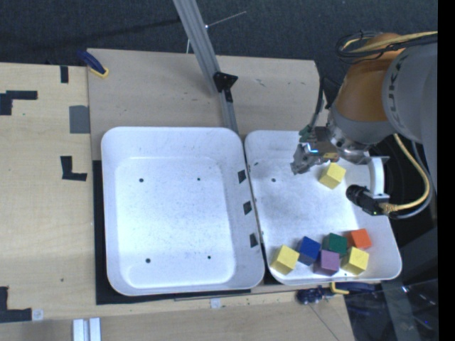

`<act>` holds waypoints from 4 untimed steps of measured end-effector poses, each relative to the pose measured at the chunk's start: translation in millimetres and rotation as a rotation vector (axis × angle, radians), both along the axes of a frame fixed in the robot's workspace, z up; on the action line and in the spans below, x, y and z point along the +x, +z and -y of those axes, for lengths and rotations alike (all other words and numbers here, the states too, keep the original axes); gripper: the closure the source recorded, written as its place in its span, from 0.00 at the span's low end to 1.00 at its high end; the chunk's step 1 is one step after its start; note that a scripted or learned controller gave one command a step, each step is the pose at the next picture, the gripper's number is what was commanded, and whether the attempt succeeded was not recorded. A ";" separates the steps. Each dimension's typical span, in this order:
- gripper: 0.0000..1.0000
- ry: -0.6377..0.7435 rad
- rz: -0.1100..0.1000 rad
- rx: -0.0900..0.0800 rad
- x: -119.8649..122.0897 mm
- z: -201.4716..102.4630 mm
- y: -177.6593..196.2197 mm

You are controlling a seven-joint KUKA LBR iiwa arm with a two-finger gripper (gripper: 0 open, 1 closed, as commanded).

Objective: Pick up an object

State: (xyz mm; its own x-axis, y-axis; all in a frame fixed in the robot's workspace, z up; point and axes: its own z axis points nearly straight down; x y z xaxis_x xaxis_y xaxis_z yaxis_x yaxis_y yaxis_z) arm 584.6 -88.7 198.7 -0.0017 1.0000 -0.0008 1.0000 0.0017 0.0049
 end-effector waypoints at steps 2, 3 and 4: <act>1.00 0.000 -0.003 0.001 -1.3 8.4 77.6; 1.00 0.004 -0.007 0.002 -8.4 -43.6 64.6; 1.00 0.006 -0.006 0.002 -5.4 -97.8 67.6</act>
